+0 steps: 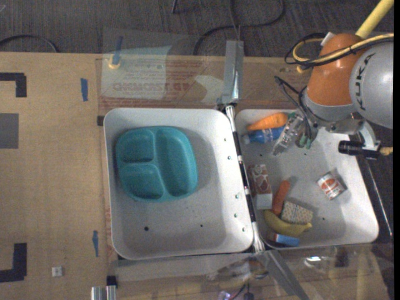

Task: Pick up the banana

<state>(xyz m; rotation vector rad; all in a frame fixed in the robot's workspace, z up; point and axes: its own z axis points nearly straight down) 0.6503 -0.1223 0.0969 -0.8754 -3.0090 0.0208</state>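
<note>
Banana (285, 222) lies well below the gripper (289, 137), whose grip I cannot tell.

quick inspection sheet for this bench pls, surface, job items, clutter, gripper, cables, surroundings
Surface: tan bench top bearing two shallow white bins side by side, left bin and right bin.
Job's things: banana lying near the right bin's front edge, partly under a speckled sponge-like block; it is not held.
Clutter: carrot, small can, red sausage-shaped item, small printed packet, and a blue item by the banana; teal divided plate in the left bin.
Grippers: gripper over the back of the right bin near the carrot, away from the banana; finger state cannot be told.
Cables: black cables looped on the floor behind the bench.
Surroundings: blue tape marks and black corner marks on the bench.
</note>
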